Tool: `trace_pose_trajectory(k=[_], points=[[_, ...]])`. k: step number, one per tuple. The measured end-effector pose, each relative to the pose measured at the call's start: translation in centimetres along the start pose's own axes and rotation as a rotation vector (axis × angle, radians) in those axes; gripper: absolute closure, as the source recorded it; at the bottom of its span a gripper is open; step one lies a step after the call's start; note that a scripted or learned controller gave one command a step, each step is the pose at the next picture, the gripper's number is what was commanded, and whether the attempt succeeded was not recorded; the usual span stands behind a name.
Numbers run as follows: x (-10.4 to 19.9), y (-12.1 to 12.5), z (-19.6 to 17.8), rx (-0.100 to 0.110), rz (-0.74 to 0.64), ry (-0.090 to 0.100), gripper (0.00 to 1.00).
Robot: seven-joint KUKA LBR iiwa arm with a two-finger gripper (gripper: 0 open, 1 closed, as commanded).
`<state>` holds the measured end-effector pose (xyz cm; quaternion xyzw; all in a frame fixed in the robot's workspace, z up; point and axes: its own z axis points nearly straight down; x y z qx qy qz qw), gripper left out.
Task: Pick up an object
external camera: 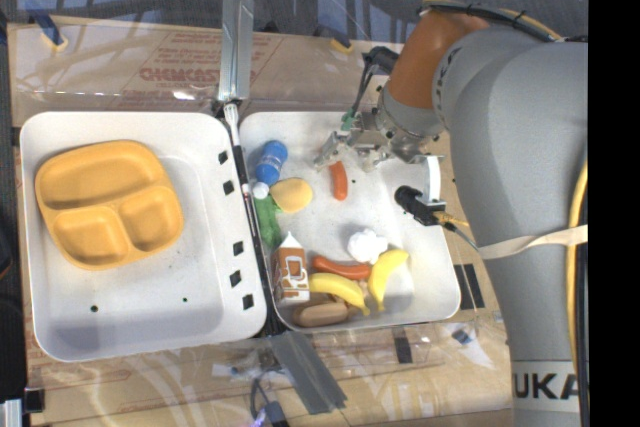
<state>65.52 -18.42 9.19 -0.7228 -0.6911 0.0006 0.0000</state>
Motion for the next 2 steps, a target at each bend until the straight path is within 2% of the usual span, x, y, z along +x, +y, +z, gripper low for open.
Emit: trace_pose_trajectory(k=[1,2], points=[[0.2,0.1,-1.1,0.000,-0.007,0.000,1.00],[5.1,-0.9,-12.8,-0.012,-0.021,0.001,1.00]])
